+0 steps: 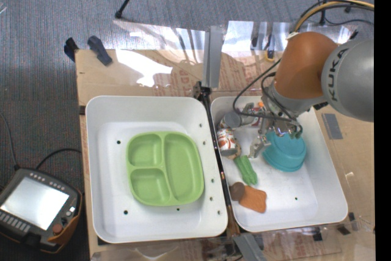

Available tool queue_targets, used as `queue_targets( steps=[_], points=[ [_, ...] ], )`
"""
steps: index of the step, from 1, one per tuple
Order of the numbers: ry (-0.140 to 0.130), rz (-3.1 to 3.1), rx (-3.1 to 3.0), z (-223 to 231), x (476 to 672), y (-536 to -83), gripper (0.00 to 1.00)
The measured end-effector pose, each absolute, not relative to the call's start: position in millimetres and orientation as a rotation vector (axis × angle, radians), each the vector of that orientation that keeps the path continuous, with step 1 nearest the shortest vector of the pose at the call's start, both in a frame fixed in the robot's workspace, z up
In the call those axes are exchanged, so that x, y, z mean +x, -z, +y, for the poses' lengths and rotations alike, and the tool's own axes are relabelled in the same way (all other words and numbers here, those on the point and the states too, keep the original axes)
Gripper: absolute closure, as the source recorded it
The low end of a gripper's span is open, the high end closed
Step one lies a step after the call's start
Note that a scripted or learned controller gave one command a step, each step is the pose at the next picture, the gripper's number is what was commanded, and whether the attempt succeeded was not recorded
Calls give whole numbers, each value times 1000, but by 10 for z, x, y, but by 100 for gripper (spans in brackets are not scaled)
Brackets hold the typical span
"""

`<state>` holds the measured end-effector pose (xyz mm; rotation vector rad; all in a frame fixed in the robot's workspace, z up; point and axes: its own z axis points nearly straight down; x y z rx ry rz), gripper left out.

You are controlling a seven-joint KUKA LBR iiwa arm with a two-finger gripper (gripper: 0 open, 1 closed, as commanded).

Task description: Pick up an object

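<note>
Arm [342, 79] reaches in from the right and hangs low over the right bin [317, 195], wrist bent down so the claw [264, 145] sits among the clutter. Claw state: cannot tell, cables and the wrist block it. Nothing visibly held. Likely target is the blue bowl [286, 153], just right of the claw and touching or nearly touching it; looks upside down, so its rim would be hard to grip, probably why the claw comes in at the side. Green piece [247, 170] lies just below the claw, tilted. Orange piece [255, 199] and a brown lump [237, 191] lie further below, touching each other. A small can [226, 141] sits to the claw's left by the bin wall, a grey thing [232, 120] up-left. Left bin [104, 131] is well left of the claw, holding a green tray [165, 168], flat, compartments up. Judgement: approach stage, no grasp yet; crowding risks a nudge, not a pick.
</note>
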<state>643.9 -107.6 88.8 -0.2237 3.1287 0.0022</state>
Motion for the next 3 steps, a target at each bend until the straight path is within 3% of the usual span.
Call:
queue_targets(
  steps=[1,2,3],
  points=[
    [-5,3140,-68,-1734,5766,-876,0],
    [-4,3139,-83,-1655,5553,-876,0],
    [-3,3141,-32,-1491,5167,-880,0]
  ],
)
